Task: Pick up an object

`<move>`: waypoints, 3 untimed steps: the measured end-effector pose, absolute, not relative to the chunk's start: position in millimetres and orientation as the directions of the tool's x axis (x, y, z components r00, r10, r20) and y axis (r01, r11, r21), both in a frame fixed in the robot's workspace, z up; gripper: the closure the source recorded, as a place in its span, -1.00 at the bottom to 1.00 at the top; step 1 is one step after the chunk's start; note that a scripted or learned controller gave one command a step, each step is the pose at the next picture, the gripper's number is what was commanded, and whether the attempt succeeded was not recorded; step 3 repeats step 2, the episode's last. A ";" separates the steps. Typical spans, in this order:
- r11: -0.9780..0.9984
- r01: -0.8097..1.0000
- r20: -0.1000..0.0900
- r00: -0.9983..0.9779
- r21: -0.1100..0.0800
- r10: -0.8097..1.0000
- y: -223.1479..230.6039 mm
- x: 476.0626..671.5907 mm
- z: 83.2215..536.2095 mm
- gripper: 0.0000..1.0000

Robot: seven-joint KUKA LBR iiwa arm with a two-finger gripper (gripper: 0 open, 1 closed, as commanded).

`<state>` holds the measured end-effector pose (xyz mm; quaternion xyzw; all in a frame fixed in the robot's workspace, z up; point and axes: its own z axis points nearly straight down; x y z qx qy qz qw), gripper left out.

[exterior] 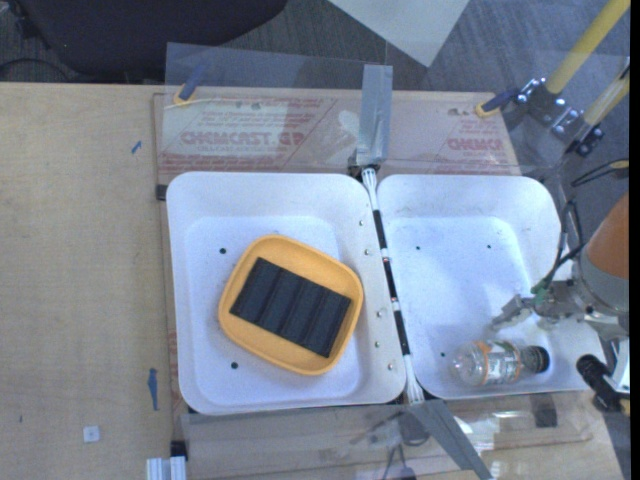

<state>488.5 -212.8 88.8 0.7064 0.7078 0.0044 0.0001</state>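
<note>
While the arm (612,258) is reaching in from the right edge, its grey body and orange band are being seen above the right rim of the right bin (450,200). The gripper (527,308) is being held low over the right part of that bin, and its fingers (508,315) are being shown spread a moderate way apart, pointing leftward; nothing is being gripped between them. A clear plastic bottle (495,361) with a dark cap is lying on its side on the bin floor near the front wall, just below the fingertips; whether the fingertips are touching the bottle cannot be told from this slant. In the left bin (200,208), a yellow tray (240,280) with a ribbed black insert (292,306) is resting tilted across the floor, well apart from the gripper. Both bins are sitting side by side on the wooden bench (75,268), with a clear sheet being seen behind them.
</note>
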 end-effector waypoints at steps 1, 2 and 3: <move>0.180 0.984 -0.002 -0.180 0.002 0.984 -192.9 479.6 129.5 -1.00; 0.233 0.972 -0.004 -0.233 0.008 0.972 -131.5 481.9 88.9 -1.00; 0.233 0.972 -0.004 -0.233 0.008 0.972 -131.5 481.9 88.9 -1.00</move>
